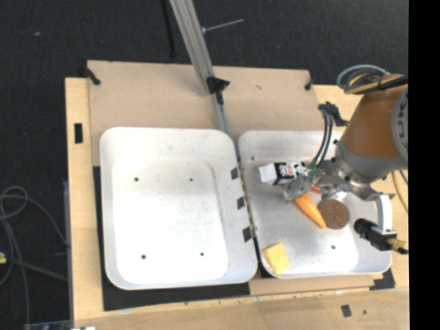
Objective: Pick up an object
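Observation:
The right bin holds several items. An orange carrot-shaped piece lies near its middle, with a brown round disc touching its right side. A white and black small box lies further back, and a yellow sponge-like block sits at the front left corner. My gripper hangs low over the bin, just above the carrot's upper end and beside the white box. The grey wrist and orange band rise to its right. Nothing shows between its fingers.
The left bin lies beside the right one on the tan bench. A metal pole slants up from the bench's back edge. Black clips sit along the seam between the bins. Cables and a white fitting hang at the right bin's right edge.

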`<state>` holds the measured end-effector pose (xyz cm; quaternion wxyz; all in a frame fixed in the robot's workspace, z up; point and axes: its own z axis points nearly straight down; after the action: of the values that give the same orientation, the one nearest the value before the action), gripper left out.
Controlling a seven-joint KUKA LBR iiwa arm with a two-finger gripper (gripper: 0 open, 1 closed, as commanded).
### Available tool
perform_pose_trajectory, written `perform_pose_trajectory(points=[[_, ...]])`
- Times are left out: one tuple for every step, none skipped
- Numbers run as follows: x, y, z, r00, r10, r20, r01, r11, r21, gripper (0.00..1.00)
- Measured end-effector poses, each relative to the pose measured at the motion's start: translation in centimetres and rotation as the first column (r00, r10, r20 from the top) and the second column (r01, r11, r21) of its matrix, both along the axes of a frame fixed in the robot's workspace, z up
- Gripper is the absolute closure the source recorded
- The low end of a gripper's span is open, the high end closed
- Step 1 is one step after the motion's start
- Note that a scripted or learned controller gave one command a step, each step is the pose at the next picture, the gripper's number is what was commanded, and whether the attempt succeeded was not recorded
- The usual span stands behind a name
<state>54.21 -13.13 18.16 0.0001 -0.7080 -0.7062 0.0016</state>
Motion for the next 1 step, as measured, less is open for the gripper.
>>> perform_pose_trajectory(points=[[0.12,-0.43,-6.04,1.000,0.000,0.002,0.000,1.000,-0.002,0.00]])
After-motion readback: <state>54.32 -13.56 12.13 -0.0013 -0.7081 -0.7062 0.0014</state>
